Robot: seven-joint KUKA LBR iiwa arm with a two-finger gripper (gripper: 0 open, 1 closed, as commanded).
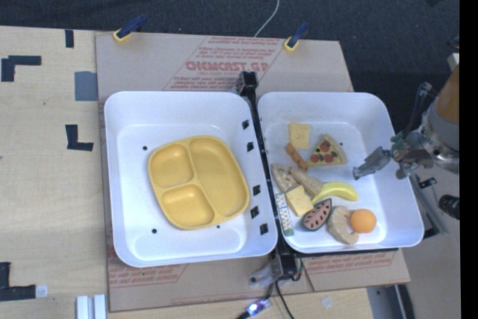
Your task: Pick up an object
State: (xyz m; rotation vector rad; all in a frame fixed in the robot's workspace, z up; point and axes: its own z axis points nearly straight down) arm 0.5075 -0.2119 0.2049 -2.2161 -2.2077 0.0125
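Two white bins (119, 160), one yellow tray (198, 181), about nine toy foods (328, 151).

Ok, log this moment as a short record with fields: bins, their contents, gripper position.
left bin: holds a yellow divided plate, three compartments
right bin: holds toy food
items in right bin: cheese square, pizza slice, banana, orange, watermelon slice
item layout: crowded toward the divider and near edge
gripper: over the right bin's right side, above bare bin floor
in gripper: no item seen between its fingers
under bins: cardboard sheet, clamped at the far edge
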